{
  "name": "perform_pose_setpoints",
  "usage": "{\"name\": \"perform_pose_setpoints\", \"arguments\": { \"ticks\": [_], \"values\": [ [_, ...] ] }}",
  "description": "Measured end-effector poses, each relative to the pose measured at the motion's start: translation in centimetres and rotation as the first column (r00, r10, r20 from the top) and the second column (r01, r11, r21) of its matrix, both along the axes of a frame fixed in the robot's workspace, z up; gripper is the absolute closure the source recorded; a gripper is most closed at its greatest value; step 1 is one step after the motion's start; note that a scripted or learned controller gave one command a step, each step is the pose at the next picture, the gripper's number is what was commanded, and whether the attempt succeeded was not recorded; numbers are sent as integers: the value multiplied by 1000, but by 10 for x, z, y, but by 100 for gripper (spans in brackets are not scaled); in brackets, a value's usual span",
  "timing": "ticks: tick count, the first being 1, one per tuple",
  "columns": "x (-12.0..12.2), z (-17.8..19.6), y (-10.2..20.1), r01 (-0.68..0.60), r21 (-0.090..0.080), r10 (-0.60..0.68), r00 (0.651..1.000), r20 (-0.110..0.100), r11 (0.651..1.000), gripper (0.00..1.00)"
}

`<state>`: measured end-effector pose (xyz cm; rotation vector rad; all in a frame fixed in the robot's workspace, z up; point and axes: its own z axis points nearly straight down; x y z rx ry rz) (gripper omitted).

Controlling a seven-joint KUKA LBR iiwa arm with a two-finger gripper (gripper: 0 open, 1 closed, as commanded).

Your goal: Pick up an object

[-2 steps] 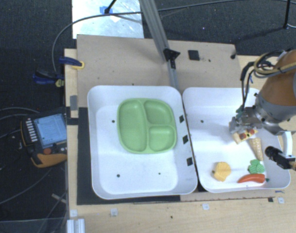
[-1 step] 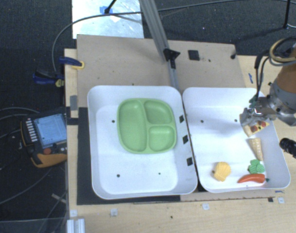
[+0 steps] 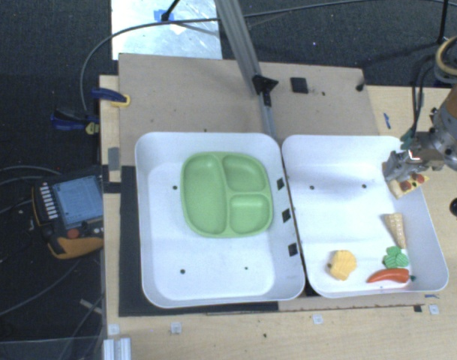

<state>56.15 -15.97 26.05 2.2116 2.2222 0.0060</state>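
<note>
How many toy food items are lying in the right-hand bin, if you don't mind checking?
5: yellow corn, red chili, green vegetable, cone near the front; one item under the gripper, possibly hiding more.

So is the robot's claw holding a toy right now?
Gripper: cannot be told. It sits at the right bin's far right edge, over a small tan and red toy.

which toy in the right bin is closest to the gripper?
The small tan-and-red piece at the right bin's far right edge, directly under the gripper. The cone, yellow corn, green piece and red chili lie nearer the front.
</note>
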Motion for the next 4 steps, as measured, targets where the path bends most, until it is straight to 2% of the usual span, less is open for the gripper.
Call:
{"name": "perform_pose_setpoints", "arguments": {
  "ticks": [2, 3, 4],
  "values": [
    [3, -21, 116, -6, 4, 6, 1000, -7, 1000, 100],
    [6, -31, 162, -4, 3, 4, 1000, -7, 1000, 100],
    [2, -33, 225, -5, 4, 5, 1000, -6, 1000, 100]
  ]
}}
